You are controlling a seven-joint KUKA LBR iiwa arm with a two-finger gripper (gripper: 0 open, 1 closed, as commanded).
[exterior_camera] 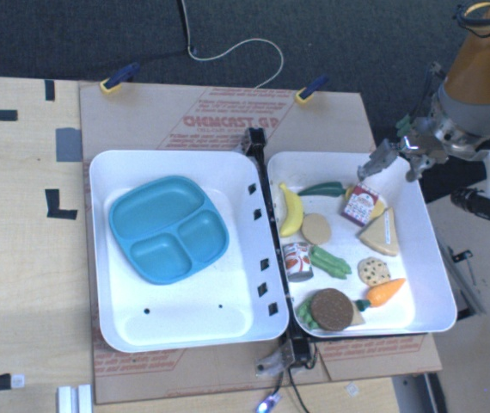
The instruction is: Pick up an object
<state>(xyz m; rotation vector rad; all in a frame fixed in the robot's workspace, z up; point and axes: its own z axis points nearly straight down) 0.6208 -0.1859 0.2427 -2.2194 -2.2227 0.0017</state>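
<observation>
- Burger [331, 309] sits at the near edge of the right bin [430, 256], with a carrot [385, 292] and cookie [372, 270] just beside it.
- Farther back in that bin lies a small red-and-white carton [360, 205], tilted, touching a sandwich wedge [382, 231].
- Gripper [389, 163] hovers over the bin's far right corner, its fingers spread apart and holding nothing.
- From the fingers, the carton lies just down and to the left, the nearest object.
- Left bin [107, 231] holds a blue tray [168, 227].

Light wood bench [21, 231] has a cardboard sheet [228, 119] on it, two white bins [107, 317] sitting side by side on top.
</observation>
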